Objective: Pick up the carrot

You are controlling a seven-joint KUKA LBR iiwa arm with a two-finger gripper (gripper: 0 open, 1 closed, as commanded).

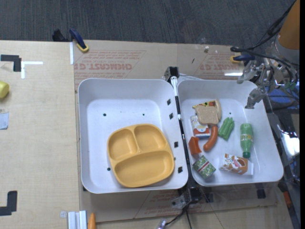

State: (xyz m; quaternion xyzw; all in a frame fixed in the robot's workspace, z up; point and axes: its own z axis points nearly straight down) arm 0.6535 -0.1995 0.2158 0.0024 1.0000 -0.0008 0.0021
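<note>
The carrot (pixel 210 138) is a short orange stick lying at a slant in the middle of the right bin (pixel 267 173). It rests between a red-and-white packet (pixel 198 128) and a green pea pod (pixel 226 128). My gripper (pixel 247 89) hangs over the bin's far right corner, above and to the right of the carrot and well apart from it. Its two fingers (pixel 251 100) are spread, with nothing between them, so it is open.
The right bin also holds a toast slice (pixel 208 111), a green bottle (pixel 246 138), a reddish piece (pixel 194 146), a green carton (pixel 205 167) and an orange carton (pixel 235 164). A yellow divided plate (pixel 140 154) lies in the left bin (pixel 90 128).
</note>
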